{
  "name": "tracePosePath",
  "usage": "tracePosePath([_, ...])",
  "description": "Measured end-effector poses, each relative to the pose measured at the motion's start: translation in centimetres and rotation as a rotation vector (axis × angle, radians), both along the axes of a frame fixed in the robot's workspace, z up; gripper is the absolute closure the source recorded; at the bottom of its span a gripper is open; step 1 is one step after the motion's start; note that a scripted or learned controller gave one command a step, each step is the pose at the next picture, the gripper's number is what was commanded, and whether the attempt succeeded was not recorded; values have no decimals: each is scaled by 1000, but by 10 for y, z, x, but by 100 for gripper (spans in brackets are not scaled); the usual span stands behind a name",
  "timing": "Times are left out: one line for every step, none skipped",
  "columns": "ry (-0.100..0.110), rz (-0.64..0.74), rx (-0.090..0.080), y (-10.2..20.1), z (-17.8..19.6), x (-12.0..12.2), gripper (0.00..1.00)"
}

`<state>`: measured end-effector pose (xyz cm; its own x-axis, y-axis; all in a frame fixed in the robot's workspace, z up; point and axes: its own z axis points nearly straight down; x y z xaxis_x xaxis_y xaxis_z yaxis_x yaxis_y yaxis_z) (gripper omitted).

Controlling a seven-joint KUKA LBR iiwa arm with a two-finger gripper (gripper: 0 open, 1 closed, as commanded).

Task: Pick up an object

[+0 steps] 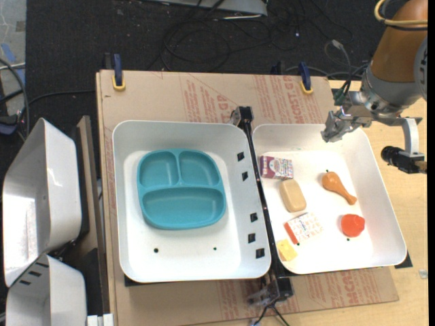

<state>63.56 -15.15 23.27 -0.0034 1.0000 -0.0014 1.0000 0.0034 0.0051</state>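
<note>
At upper right of the frame the gripper [334, 132] hangs over the top edge of the right bin [387, 202], arm [401, 46] coming in from the right. Can't tell its state from this angle, too small and dark, and I see nothing in it. No target is named, so any item counts. Right bin holds: purple-and-white carton [276, 167] at upper left near the divider, tan block [293, 196] just below it, white-and-red packet [304, 227] lower down, small yellow piece [287, 250] near the bottom-left corner, orange drumstick [338, 186] mid-bin, red piece [352, 225] toward lower right. Left bin [129, 202] has just a teal divided tray [181, 187], flat and wide, a poor pick for a two-finger grasp. My take: the approach has barely begun and the task isn't done. Best bets are the drumstick or the tan block; both sit apart from their neighbours with room on either side. For the drumstick, close across the narrow handle or the short axis of the body, not along its length. For the block, come straight down and pinch the short sides. Skip the yellow piece, it's tucked by the wall and the fingers could hit the rim. The carton and block are near each other, so keep clear of the carton when descending. Go down square and centred, close only once low enough, then lift slowly and check something is actually between the fingers.
</note>
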Motion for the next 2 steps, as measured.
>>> tracePosePath([3, 0, 0, 0, 2, 1, 100])
tracePosePath([7, 4, 3, 56, -9, -11, 100])
